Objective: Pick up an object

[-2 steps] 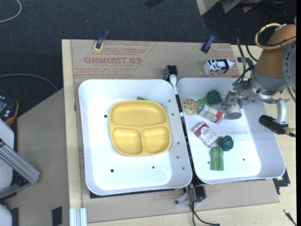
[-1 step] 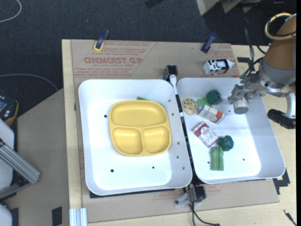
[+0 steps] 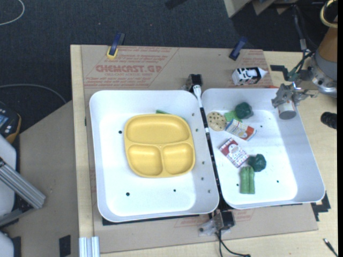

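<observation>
White plastic of the right bin (image 3: 300,159) lies under my jaws (image 3: 285,107), which hover at its upper right edge, open or shut I cannot tell, while the cookie (image 3: 216,120), red packet (image 3: 233,152) and green pieces wait unpicked, nothing lifted yet.

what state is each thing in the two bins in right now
yellow tray: upright, alone in left bin
cookie: flat, right bin
red packet: flat, tilted
small carton: on its side
green stalk: lying down
gripper: above right bin's far corner, nothing seen in it
</observation>
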Motion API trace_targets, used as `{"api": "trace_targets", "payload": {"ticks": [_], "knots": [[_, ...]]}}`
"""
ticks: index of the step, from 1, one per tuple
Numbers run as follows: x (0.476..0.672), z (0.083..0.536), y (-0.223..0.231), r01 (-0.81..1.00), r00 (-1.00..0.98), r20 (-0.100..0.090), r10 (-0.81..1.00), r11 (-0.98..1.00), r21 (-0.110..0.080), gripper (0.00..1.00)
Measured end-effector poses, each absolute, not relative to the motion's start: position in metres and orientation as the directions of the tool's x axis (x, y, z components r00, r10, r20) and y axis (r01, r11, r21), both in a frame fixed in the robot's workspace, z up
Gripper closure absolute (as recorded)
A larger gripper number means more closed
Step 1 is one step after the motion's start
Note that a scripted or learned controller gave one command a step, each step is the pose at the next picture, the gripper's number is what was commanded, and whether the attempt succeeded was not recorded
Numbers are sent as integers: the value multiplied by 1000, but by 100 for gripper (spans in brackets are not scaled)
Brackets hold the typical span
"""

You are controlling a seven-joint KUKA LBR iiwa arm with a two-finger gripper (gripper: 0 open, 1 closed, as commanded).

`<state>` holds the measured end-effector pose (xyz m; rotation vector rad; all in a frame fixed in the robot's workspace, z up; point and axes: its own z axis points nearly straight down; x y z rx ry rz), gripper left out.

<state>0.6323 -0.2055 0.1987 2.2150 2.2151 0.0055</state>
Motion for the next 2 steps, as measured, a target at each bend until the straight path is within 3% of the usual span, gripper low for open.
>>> {"api": "trace_targets", "payload": {"ticks": [1, 2], "knots": [[633, 227, -206, 1000, -1, -2, 1000, 1, 6, 100], [622, 216, -157, 1000, -3, 2, 1000, 3, -3, 100]]}}
